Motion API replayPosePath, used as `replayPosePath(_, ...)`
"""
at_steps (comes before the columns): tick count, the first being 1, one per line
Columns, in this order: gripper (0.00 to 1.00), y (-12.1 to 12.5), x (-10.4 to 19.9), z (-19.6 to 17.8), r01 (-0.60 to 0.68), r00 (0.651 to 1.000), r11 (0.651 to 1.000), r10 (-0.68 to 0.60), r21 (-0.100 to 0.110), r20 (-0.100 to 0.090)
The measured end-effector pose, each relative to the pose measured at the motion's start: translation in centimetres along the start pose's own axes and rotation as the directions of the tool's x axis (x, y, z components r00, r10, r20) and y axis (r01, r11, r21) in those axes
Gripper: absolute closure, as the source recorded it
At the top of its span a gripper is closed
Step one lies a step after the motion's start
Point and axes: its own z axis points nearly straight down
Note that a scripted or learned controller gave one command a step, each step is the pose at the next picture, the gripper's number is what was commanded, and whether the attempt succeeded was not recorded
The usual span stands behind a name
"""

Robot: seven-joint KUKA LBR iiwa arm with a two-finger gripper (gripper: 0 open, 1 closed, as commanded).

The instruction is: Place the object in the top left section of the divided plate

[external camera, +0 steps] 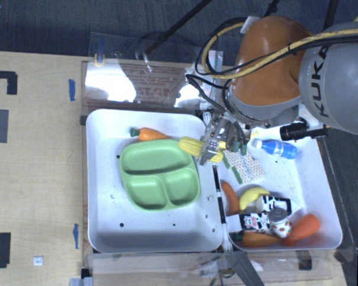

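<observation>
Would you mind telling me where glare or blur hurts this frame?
Camera view: strong glare whitens the clear panel behind the left bin; the gripper over the corn cob looks soft; the green divided plate is evenly lit and sharp.

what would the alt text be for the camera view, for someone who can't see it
A grey robot arm reaches in from the right, its gripper at an ear of corn by the right edge of a green divided plate in the left white bin. A carrot lies behind the plate; the right bin holds a water bottle, a banana and other toys.
</observation>
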Motion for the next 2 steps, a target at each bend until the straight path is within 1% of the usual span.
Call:
replayPosePath(1,1.00,4.3,-5.1,7.8,0.040,0.999,0.999,-0.040,-0.001,0.003)
replayPosePath(2,1.00,12.3,-2.9,7.5,0.078,0.997,0.997,-0.078,-0.002,0.004)
